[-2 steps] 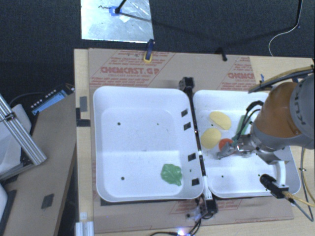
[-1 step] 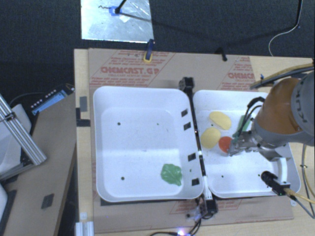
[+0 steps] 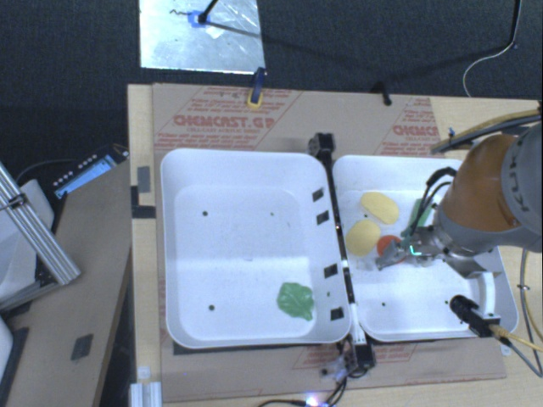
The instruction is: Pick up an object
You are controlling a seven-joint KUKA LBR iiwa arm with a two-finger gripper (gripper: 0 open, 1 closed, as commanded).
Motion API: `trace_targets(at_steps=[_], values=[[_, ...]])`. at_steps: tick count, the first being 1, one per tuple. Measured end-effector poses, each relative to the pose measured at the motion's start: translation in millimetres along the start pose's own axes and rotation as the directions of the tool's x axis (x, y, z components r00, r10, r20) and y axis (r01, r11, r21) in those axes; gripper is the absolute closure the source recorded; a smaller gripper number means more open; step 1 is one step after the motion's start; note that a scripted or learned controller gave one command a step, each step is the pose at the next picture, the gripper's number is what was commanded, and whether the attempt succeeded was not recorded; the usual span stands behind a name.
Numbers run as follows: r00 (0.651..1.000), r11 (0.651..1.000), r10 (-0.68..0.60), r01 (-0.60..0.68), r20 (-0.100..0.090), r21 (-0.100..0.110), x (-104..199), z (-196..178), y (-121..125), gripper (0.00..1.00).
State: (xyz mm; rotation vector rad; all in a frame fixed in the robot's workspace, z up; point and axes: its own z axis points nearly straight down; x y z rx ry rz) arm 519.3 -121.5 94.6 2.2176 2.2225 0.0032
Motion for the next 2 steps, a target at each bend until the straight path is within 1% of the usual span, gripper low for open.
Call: trace_targets(at_steps=[1, 2], values=[[1.000, 1.000, -0.007, 0.007, -0.001, -0.005, 35.1, 9.9, 74.6, 0.00], [1.000, 1.000, -0.003, 0.003, 0.000, -0.003, 32.0, -1.4, 72.7, 1.00]])
